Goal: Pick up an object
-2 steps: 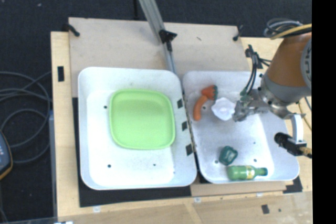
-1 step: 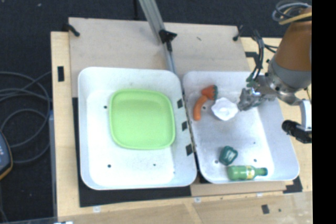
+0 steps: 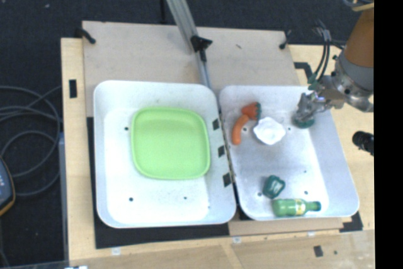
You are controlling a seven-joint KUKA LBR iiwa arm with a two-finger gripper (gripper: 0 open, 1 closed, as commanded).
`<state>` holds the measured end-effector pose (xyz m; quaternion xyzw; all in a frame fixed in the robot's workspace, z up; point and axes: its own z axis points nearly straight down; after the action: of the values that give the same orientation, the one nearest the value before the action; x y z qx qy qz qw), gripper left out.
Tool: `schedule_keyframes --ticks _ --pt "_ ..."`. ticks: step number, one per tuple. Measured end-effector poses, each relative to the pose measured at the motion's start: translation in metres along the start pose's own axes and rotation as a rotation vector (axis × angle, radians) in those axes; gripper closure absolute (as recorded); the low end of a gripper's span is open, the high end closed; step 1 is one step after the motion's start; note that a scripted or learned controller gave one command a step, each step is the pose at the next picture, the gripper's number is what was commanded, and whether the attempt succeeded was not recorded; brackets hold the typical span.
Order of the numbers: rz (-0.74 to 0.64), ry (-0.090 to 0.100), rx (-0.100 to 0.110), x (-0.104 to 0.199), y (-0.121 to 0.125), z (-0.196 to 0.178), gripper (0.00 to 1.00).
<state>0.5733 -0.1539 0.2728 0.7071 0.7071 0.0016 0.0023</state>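
- We see the bench bearing two shallow white bins side by side; the left bin holds a green plate, square with rounded corners, lying flat near its middle.
- The right bin holds the loose objects; the arm reaches in from the right over its far right corner.
- The gripper sits low at the far right of this bin, with a small dark teal thing at its tip; we cannot tell its state or whether it grips that thing.
- A white crumpled object lies just left of the gripper, near but apart from it.
- An orange carrot-like toy lies against the bin's left wall, far side.
- A green bottle lies on its side at the near edge, with a small teal object just beyond it.
- We judge the step to be the grasp attempt itself; the next move calls for a straight lift, which would show whether anything comes up.
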Motion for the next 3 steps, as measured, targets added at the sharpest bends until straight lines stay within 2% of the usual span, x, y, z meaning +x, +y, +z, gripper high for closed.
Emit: schedule_keyframes --ticks 1,3 --pt "-0.003 0.002 0.005 0.052 -0.008 0.014 1.0" --pt "-0.004 0.002 0.005 0.154 -0.018 0.016 1.0"
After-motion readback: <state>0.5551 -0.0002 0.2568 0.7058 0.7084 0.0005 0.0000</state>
